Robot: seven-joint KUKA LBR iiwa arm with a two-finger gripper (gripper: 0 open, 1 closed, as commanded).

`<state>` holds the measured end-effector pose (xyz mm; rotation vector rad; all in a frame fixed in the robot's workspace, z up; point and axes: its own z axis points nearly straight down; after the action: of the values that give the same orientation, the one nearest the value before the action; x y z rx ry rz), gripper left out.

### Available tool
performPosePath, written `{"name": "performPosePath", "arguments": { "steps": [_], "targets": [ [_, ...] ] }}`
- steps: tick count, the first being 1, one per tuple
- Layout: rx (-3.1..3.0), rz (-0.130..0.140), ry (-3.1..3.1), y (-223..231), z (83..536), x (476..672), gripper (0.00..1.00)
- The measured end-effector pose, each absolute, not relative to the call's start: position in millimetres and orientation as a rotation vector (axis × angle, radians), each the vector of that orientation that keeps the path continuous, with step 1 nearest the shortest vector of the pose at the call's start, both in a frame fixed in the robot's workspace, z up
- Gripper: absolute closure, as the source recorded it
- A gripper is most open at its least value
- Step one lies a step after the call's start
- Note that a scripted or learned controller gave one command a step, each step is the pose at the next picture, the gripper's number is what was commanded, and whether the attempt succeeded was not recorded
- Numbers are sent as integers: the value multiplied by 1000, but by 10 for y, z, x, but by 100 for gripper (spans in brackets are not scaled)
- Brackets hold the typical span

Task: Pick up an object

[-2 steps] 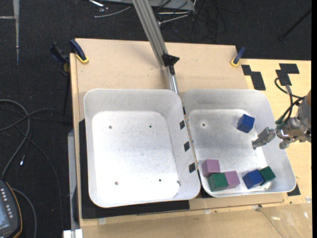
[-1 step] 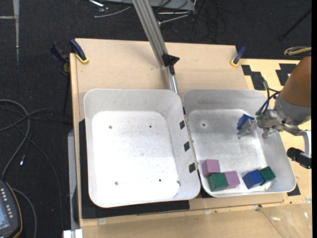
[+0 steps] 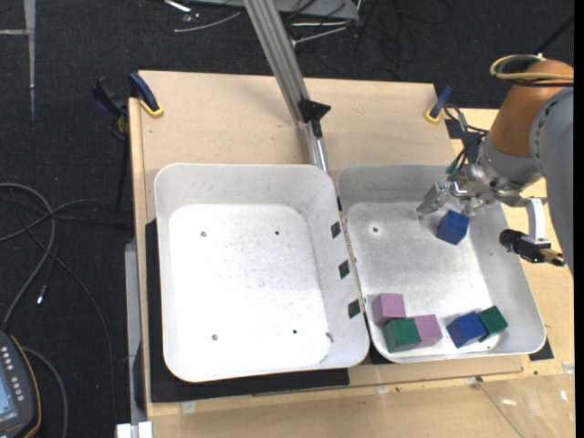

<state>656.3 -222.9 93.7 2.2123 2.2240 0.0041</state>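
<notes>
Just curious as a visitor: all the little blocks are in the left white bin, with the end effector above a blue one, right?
Not quite: the camera view shows the blocks in the right bin, not the left one. The end effector is indeed just above a blue block.

Cubes [image 3: 429, 325] along right bin's [image 3: 401, 190] near wall

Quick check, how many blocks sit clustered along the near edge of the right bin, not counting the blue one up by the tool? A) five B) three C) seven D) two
A: along the near edge of the right bin lie two purple blocks, two green blocks and one blue block.
</notes>
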Motion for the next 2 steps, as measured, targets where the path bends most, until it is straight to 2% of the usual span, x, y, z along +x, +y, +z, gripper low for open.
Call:
{"name": "performPosePath", "arguments": {
  "steps": [1, 2],
  "targets": [
    [2222, -1, 2225, -1861, 954, 6158, 0],
    [2216, -1, 2223, -1880, 1058, 6175, 100]
  ]
}}
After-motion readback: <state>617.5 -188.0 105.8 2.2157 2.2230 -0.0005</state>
